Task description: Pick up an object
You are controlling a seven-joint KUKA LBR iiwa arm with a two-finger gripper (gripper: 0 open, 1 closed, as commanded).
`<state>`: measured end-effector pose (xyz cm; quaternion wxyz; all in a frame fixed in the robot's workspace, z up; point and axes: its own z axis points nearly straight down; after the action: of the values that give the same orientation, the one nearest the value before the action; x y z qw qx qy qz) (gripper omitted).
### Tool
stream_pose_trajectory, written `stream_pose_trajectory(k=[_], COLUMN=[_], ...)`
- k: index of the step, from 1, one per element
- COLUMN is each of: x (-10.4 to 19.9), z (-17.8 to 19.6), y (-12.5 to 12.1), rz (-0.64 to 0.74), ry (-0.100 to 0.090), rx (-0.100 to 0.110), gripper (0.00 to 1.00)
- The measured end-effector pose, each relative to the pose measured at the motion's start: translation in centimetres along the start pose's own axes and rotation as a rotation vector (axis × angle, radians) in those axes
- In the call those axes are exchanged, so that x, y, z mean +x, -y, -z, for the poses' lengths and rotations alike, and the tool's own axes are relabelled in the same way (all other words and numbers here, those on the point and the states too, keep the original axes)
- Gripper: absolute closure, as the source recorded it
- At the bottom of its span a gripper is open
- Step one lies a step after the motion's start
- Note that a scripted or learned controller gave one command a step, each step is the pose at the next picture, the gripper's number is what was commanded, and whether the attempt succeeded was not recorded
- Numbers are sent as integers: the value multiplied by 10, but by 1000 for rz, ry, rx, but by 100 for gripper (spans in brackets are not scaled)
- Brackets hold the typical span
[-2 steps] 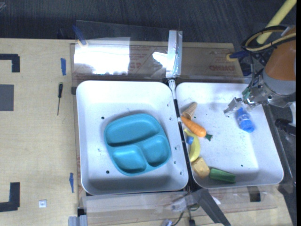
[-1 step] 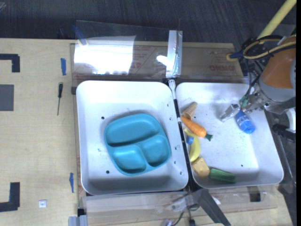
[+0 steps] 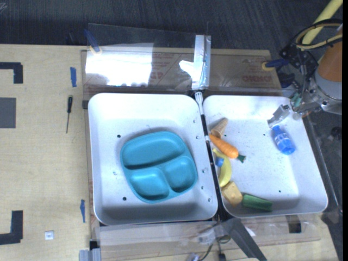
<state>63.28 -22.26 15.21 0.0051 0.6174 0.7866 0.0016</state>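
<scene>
Reddish print on the clear panel (image 3: pixel 228 76) behind the bins is illegible.

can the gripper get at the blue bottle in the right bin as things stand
Probably yes. The blue bottle lies alone on bare floor of the right bin, apart from the carrot and banana along the left wall. The gripper sits just above it in view, with nothing between them.
</scene>
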Motion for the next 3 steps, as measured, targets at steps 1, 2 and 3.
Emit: stream_pose_trajectory(k=[1, 2, 3], x=[10, 18, 13], z=[-63, -63, -53], y=[-4, 15, 17], rz=[45, -182, -183], ry=[-15, -20, -7], rx=[-2, -2, 0], gripper=[0, 0, 100])
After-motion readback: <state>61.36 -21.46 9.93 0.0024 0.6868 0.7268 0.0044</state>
